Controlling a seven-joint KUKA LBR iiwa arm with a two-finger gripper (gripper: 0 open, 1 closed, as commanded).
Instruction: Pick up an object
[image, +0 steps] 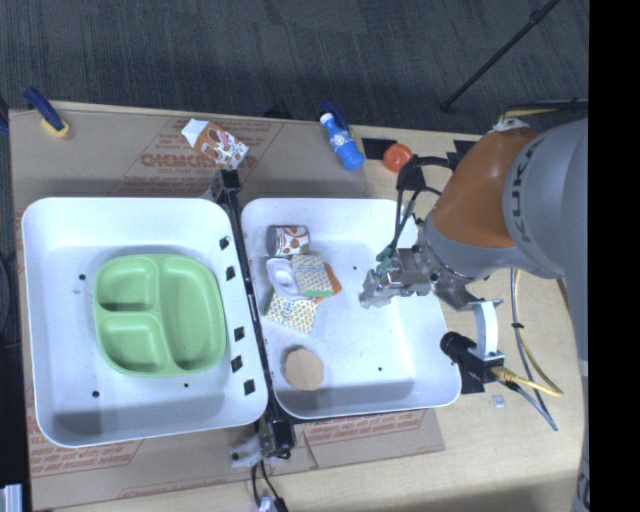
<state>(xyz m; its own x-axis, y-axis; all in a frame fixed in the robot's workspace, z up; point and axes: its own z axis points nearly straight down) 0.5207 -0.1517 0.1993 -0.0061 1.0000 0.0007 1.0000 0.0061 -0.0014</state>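
Pincer (378, 288) hangs over the right bin (420, 390), finger state indeterminable. Candidate packets (303, 285) cluster just left of it by the divider, likely dropped loose for picking.

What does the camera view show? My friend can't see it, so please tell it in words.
A grey and orange robot arm reaches from the right, its gripper over the right white bin. That bin has small packets and a brown round thing. The left bin holds a green tray.
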